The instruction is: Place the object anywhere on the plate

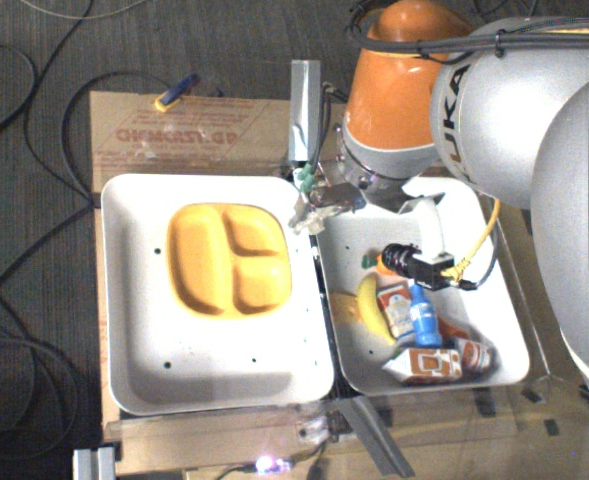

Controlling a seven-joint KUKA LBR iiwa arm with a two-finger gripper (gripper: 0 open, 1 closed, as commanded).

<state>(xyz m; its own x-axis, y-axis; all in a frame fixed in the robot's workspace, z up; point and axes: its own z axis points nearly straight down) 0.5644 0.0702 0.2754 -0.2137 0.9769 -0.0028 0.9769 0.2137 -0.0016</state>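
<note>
The object to be placed is not singled out; the candidates lie heaped in the right bin (494,358): a banana (371,308), a small carton (398,308) with red print, a blue bottle (425,323), and a red-and-white packet (436,363) at the near edge. All look light; the banana is soft and curved, likely best pinched across its middle, while the bottle may be smooth and roll, so its body suits a grip better than its cap. The hand (312,200) hangs over the divide between the bins, above and to the left of the heap, well apart from it. Whether it is spread or closed I cannot tell, and nothing is visibly in it. The yellow sectioned plate (231,258) sits bare in the left bin (124,368) on the surface.
</note>
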